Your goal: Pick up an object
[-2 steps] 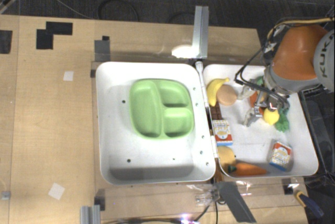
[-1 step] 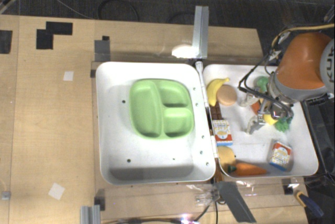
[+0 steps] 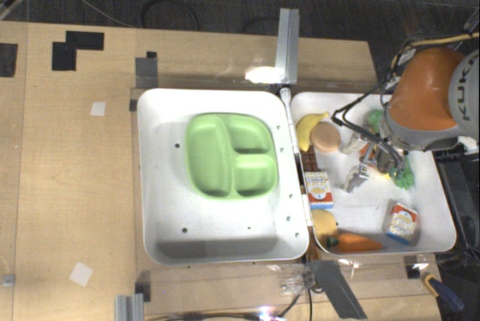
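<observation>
Jaws: spread, pinching nothing.
Gripper: low inside right bin.
Arm marking: "KU" legible.
Carrot: bin's near edge, long axis left-right, tip rightward.
Cartons: print unreadable.
Left bin: green tray.

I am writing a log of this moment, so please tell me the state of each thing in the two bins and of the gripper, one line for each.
Green divided tray: flat, right way up, left bin.
Banana: lying, right bin, far left corner.
Small carton: lying by the left wall.
Carrot: lying along the near wall.
Second carton: tilted, near right corner.
Gripper: low in the right bin, holding nothing visible.
</observation>
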Available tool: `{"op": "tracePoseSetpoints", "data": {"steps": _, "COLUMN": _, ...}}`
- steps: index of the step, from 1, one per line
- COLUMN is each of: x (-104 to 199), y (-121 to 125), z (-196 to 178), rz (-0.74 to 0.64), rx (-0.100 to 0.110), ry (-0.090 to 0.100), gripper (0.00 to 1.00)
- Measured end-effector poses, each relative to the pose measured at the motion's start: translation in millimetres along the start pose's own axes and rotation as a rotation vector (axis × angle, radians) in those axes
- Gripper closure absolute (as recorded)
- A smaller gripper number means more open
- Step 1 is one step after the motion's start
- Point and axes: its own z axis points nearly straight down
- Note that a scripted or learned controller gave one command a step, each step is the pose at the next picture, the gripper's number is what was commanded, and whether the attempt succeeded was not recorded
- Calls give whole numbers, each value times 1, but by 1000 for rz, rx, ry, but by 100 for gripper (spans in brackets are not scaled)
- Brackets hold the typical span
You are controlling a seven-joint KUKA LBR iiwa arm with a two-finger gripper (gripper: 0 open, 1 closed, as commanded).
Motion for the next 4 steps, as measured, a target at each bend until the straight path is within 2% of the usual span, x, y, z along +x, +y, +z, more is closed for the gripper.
{"op": "tracePoseSetpoints", "data": {"steps": 1, "x": -66, "y": -32, "z": 2, "rz": -298, "rx": -1, "ry": 1, "gripper": 0}}
{"op": "tracePoseSetpoints", "data": {"steps": 2, "x": -39, "y": -30, "z": 2, "rz": -220, "rx": -2, "ry": 2, "gripper": 0}}
{"op": "tracePoseSetpoints", "data": {"steps": 3, "x": -34, "y": -19, "z": 1, "rz": -141, "rx": -1, "ry": 3, "gripper": 0}}
{"op": "tracePoseSetpoints", "data": {"steps": 4, "x": -39, "y": -17, "z": -14, "rz": -145, "rx": -2, "ry": -15, "gripper": 100}}
